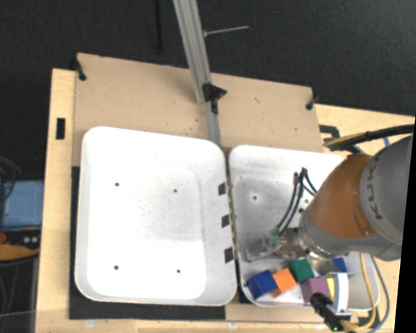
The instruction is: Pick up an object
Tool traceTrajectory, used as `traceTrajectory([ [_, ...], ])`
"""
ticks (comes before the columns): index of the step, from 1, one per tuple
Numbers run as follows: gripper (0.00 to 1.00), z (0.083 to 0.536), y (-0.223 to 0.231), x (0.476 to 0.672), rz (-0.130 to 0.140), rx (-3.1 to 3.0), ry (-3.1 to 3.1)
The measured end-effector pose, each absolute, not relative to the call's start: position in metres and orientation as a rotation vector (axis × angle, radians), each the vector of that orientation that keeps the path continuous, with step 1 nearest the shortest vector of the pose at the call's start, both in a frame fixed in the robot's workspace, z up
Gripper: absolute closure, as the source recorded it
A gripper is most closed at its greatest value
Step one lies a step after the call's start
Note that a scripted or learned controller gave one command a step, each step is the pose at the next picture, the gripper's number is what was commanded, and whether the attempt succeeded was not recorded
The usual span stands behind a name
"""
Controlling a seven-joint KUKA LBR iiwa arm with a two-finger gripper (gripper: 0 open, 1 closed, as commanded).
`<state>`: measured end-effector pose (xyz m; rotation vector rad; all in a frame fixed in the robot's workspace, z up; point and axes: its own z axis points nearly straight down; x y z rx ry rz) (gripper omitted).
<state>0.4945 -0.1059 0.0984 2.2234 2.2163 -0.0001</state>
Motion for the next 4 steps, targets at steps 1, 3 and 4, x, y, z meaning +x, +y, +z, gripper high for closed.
traceTrajectory([
  [1,1.00,0.109,-0.106,0.496,0.007,2.229,2.208],
  [3,1.00,0.204,-0.109,0.490,0.005,2.215,2.222],
  [4,1.00,0.201,-0.067,0.519,0.004,2.212,2.230],
])
